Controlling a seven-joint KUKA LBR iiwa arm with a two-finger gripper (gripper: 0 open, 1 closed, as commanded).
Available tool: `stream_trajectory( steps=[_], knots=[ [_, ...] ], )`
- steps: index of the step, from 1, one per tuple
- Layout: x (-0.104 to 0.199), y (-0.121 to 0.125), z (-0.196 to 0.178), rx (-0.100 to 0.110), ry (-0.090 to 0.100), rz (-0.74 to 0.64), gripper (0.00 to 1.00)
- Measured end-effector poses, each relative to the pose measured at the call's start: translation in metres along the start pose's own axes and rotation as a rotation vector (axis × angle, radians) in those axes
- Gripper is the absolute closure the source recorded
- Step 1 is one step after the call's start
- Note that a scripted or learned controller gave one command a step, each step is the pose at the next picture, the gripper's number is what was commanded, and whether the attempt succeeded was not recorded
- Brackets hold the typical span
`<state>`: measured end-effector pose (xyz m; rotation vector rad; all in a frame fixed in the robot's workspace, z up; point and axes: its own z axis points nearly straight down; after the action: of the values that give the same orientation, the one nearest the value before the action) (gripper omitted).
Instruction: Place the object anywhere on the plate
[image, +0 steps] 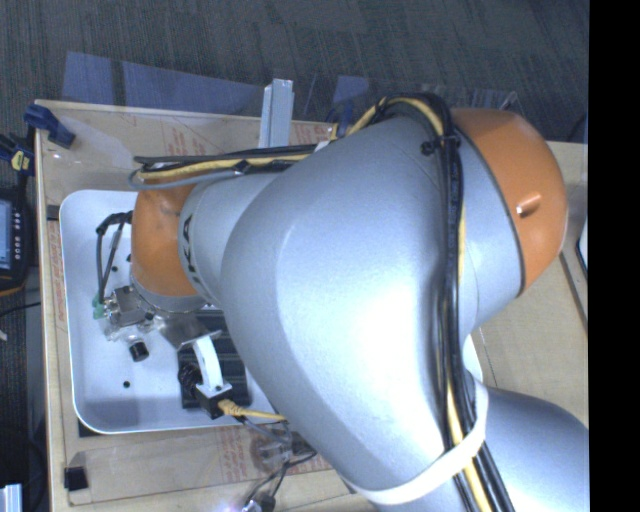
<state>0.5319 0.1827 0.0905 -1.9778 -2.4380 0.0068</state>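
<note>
Tool (122, 312): low over the left white bin (80, 260) beneath the grey arm (330, 300), open or closed cannot be told; small black object (138, 350), seemingly the task's piece, lies just beside it at 5 o'clock on the bin floor, long axis too small to judge.

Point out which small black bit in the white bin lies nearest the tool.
The larger black bit, just beside the tool; the tiny speck lies farther off, lower in the view.
</note>
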Motion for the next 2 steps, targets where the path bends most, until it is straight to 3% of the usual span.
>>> stream_trajectory(
  steps=[1,2],
  knots=[
    [-0.006,-0.026,-0.075,-0.004,0.0,-0.442,1.0],
    [-0.039,-0.038,-0.225,-0.006,0.001,-0.094,1.0]
  ],
)
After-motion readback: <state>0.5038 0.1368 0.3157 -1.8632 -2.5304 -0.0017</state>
